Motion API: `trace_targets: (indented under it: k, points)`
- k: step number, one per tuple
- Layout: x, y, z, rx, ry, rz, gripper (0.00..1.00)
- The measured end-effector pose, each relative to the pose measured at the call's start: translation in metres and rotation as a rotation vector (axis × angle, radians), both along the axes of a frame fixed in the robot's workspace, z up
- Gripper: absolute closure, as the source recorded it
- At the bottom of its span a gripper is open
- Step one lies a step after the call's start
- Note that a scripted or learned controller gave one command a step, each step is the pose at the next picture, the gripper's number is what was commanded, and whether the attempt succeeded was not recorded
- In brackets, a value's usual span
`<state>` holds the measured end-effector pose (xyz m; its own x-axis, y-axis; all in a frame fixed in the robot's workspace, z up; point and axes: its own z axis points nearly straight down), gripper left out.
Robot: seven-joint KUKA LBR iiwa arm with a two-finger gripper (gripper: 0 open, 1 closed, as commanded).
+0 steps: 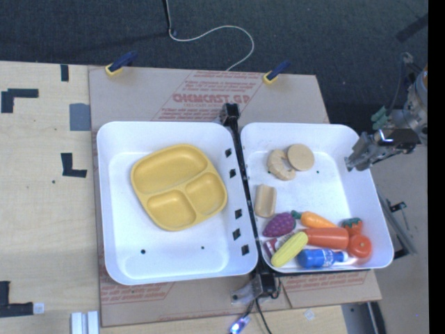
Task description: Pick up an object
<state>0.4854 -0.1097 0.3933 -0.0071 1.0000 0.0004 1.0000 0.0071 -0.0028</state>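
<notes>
White plastic bins are sitting side by side on the counter (pixel 42 186). The left bin (pixel 111 207) is carrying a yellow divided plate (pixel 179 186). The right bin (pixel 332 176) is holding all the candidate objects: two tan round biscuits (pixel 290 161) near its far side, a tan block (pixel 265 201) by the divider, and a cluster along the near wall made up of purple grapes (pixel 279 223), a corn cob (pixel 289 248), a carrot (pixel 318 220), a red-orange sausage-like piece (pixel 327 238), a tomato (pixel 359 245) and a blue bottle (pixel 318 259).

The gripper (pixel 363 156) is hanging over the right bin's right rim, apart from every object, with nothing between its fingers; whether it is wide or narrow I cannot tell from this angle.

Judgement: the approach step is in hand and no grasp has been made yet. The next move is calling for a choice of target, then travel inward over it and a descent. The biscuits and the tan block are lying apart from their neighbours, so they look easier; the near cluster is packed, with pieces touching.
</notes>
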Motion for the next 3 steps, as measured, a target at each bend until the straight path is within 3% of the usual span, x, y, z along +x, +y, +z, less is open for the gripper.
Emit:
trace_targets:
  k: [3]
  points:
    - [-0.001,-0.071,-0.01,-0.001,0.005,-0.009,1.0]
